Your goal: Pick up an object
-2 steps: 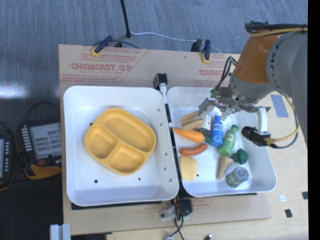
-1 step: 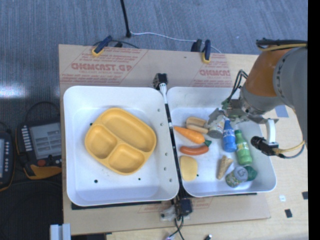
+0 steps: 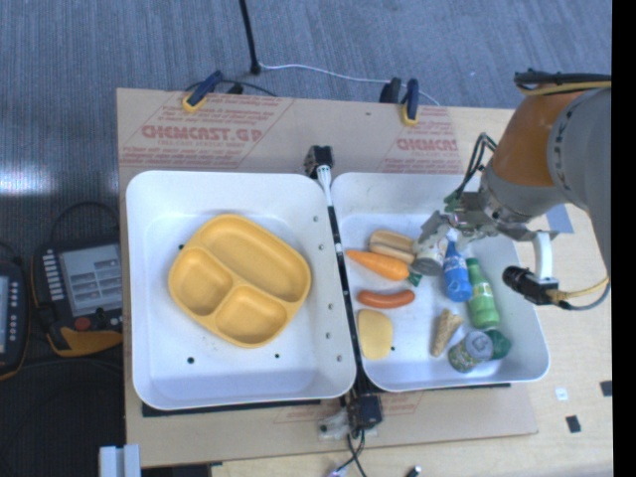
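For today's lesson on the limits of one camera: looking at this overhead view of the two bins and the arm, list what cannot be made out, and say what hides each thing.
- Gripper: whether its fingers are open or shut; the wrist above covers them.
- Blue bottle: its top end, under the gripper.
- Grey can beside the green bottle: its label, too small.
- Arm: its base, cut off at the right edge.

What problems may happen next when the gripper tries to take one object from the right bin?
1. The gripper sits over a tight cluster: blue bottle, green bottle, carrot and bread roll lie close together, so it may push neighbours or catch two.
2. The bottles look smooth and rounded, so one may slip out.
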Robot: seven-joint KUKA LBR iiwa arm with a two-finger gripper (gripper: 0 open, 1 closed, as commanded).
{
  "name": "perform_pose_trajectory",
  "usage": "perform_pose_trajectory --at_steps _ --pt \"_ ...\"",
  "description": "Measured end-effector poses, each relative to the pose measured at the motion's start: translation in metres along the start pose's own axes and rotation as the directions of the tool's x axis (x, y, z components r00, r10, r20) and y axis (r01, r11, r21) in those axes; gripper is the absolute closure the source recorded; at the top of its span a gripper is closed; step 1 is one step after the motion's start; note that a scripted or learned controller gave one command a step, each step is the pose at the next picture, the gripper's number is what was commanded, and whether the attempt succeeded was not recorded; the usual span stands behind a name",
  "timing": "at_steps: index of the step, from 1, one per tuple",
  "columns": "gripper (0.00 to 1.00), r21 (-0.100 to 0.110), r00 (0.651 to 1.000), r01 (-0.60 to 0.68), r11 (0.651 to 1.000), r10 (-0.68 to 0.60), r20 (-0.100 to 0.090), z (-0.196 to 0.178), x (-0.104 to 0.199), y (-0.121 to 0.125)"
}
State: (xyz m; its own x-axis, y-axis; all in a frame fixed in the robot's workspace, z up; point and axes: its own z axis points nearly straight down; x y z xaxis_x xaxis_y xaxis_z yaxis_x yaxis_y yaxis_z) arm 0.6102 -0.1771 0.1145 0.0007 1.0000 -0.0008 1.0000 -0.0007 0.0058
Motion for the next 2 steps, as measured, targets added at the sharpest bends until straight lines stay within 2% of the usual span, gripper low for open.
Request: perform_pose_trajectory --at_steps 1,2 --pt "1.0 0.009 1.0 0.001 1.0 -0.001 -0.001 -0.101 0.0594 -0.0374" --pt "0.0 0.01 1.0 0.001 1.0 -0.001 -0.001 -0.1005 0.0592 -0.0378"
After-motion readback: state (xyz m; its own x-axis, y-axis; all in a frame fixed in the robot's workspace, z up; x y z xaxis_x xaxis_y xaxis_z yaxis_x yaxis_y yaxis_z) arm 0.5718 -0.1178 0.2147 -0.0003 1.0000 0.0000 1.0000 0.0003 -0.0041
